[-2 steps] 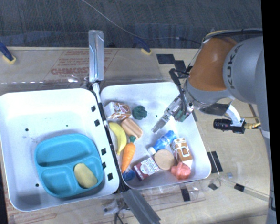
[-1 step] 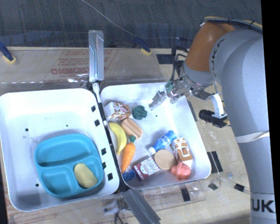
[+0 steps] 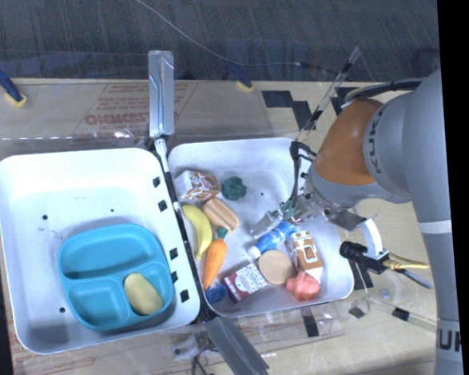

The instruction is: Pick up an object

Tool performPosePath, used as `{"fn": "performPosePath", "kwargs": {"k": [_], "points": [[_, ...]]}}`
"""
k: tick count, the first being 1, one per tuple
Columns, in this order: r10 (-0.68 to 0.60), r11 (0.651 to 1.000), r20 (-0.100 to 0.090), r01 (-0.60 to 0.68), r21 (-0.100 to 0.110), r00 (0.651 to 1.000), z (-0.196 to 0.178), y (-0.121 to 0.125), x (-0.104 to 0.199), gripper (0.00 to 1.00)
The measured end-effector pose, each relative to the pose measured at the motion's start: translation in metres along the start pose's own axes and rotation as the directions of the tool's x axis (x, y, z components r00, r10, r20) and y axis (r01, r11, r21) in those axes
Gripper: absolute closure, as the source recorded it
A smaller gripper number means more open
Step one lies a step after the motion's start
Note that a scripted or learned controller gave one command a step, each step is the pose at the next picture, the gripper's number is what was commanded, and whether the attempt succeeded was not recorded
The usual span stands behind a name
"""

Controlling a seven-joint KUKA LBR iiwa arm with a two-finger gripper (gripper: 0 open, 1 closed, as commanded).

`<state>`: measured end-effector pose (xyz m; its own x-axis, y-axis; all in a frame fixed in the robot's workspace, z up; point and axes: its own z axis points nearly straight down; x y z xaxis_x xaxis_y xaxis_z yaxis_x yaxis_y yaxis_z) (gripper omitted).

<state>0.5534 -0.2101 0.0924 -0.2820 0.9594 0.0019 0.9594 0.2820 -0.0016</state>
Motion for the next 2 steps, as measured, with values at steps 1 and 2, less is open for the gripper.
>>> {"fn": "performPosePath", "kwargs": {"k": [1,2], "points": [[-0.076,0.997,0.001,0.076,-0.002,0.997,0.0,-0.022,0.008,0.0],[-0.206,0.979,0.006,0.206,-0.006,0.979,-0.06,0.076,0.011,0.0]]}}
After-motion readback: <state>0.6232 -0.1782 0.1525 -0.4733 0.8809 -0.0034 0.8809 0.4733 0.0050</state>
